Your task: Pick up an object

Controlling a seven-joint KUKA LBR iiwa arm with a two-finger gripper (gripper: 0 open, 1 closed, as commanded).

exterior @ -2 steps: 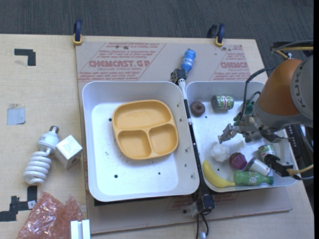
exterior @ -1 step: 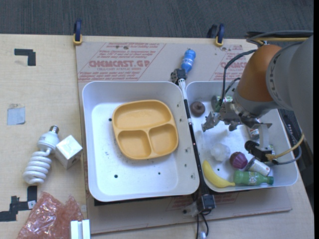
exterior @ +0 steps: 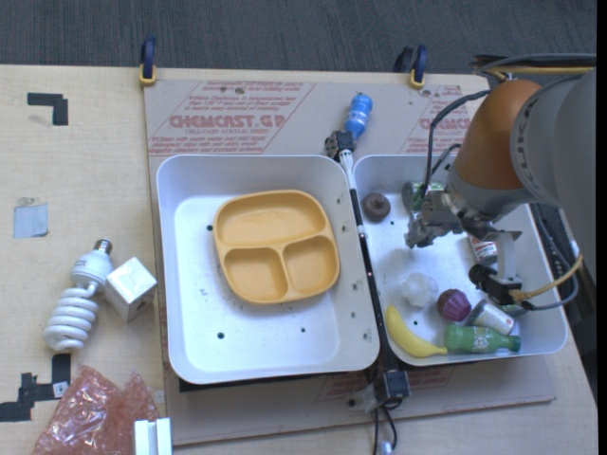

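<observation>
The right bin (exterior: 531, 344) holds several objects. A brown round piece (exterior: 377, 206) lies at its upper left, and a pale clear lump (exterior: 417, 289) sits in the middle. A maroon ball (exterior: 453, 303), a banana (exterior: 410, 337) and a green bottle (exterior: 482, 339) lie along the front. A small tube with a red label (exterior: 484, 250) rests under the arm. My gripper (exterior: 419, 231) hangs low over the bin floor, right of the brown piece and above the pale lump. It is dark and seen from above. Nothing shows in its grasp.
The left bin (exterior: 180, 330) holds a yellow divided tray (exterior: 277, 246). A blue-capped tool (exterior: 356, 119) lies behind the bins. A spiral light bulb (exterior: 78, 297), a white cube (exterior: 131, 286) and a red mesh bag (exterior: 90, 413) lie on the bench at the left.
</observation>
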